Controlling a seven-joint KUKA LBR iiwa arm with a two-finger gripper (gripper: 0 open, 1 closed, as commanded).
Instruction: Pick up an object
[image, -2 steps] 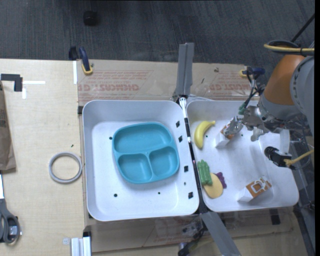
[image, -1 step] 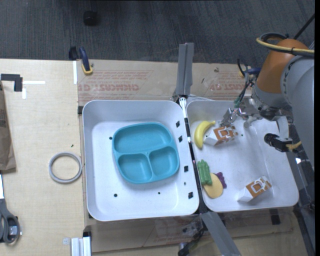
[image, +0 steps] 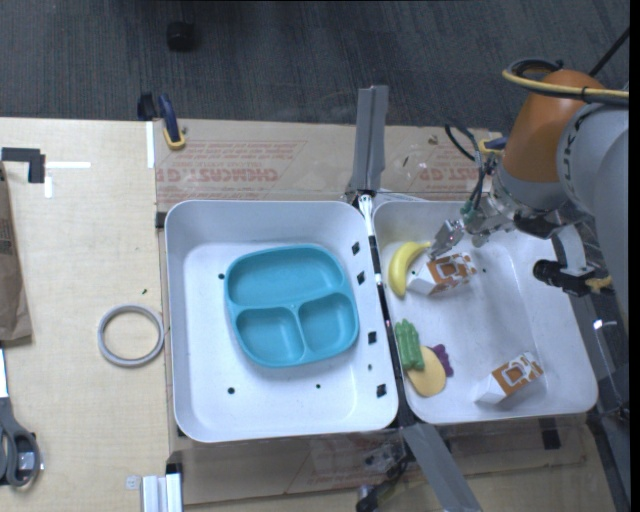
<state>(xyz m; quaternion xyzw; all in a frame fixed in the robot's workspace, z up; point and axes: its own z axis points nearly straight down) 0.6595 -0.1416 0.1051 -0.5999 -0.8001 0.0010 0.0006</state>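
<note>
The right bin (image: 560, 330) holds several objects. A yellow banana (image: 403, 265) lies at its upper left, with a small white and orange carton (image: 449, 272) right beside it. A second carton of the same kind (image: 512, 378) lies at the lower right. At the lower left, a green toy vegetable (image: 409, 342) rests by a yellow disc (image: 428, 378) and a purple piece (image: 441, 357). My gripper (image: 455, 235) hangs at the bin's upper part, just above the first carton and to the right of the banana. Nothing visible is in its grasp.
The left bin (image: 190, 300) holds a blue divided plate (image: 292, 305). On the bench at the left lie a grey tape ring (image: 131, 333) and scissors (image: 15, 455). A metal divider post (image: 369, 140) stands between the bins at the back.
</note>
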